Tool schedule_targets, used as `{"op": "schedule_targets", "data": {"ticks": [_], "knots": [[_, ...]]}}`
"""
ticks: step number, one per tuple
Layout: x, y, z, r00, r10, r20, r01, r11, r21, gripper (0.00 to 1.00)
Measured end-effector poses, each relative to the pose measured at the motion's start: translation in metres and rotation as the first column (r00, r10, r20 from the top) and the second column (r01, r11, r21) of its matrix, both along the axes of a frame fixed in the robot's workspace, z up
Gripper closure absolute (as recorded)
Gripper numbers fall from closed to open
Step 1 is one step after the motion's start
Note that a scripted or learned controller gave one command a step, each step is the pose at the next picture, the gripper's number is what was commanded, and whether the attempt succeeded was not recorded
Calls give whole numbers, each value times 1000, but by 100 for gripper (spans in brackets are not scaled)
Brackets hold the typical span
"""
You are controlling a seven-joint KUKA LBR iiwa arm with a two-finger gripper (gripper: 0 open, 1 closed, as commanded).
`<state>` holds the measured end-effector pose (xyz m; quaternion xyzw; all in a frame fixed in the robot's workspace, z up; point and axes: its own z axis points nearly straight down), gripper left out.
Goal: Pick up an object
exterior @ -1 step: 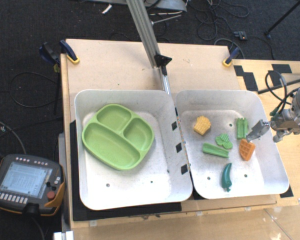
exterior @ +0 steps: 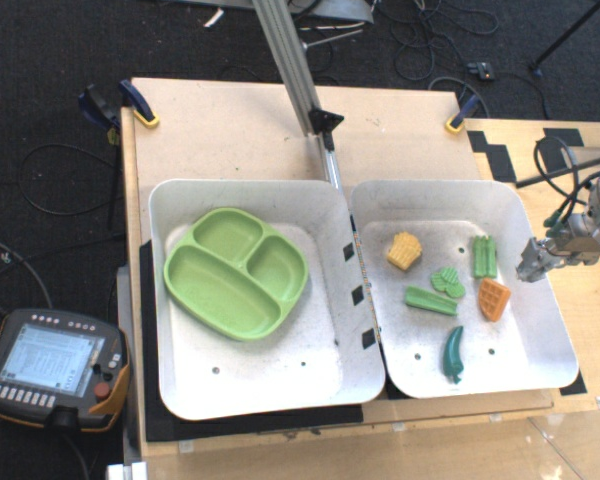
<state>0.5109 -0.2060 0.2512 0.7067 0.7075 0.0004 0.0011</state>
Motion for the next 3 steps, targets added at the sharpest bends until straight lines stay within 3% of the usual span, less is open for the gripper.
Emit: {"op": "schedule_targets", "data": {"ticks": [1,2,3], "knots": [[23,25,-57,1000,4,-6,-4,1000,3,100],[23,24,-54,1000,1,-2,-1,1000,1,0],[52,31,-159,1000,4,-1,-4,1000,-1,0]]}}
